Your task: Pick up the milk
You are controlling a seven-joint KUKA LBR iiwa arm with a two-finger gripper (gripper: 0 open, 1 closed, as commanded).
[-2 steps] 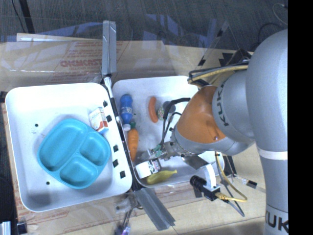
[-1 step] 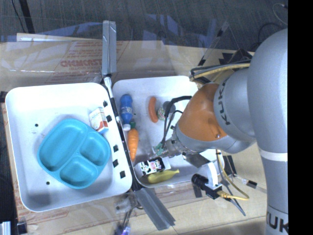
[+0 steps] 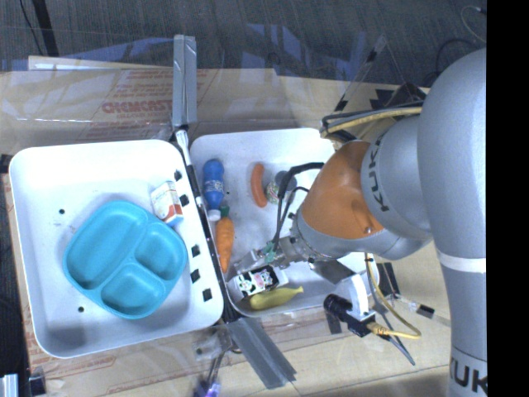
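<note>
The milk point(image 3: 254, 280) is a small carton with black and white cow patches. It lies in the right bin point(image 3: 310, 143) near the front wall, beside a yellow banana point(image 3: 274, 297). My gripper point(image 3: 269, 257) reaches down from the orange wrist band point(image 3: 339, 205) and hangs right above the carton's top edge, at or very near it. The wrist and cables hide how it meets the carton.
An orange carrot point(image 3: 224, 240), a blue bottle point(image 3: 213, 181) and a reddish sausage point(image 3: 259, 185) also lie in the right bin. The left bin point(image 3: 50, 180) holds a blue divided plate point(image 3: 124, 259) and a small red and white carton point(image 3: 168, 202).
</note>
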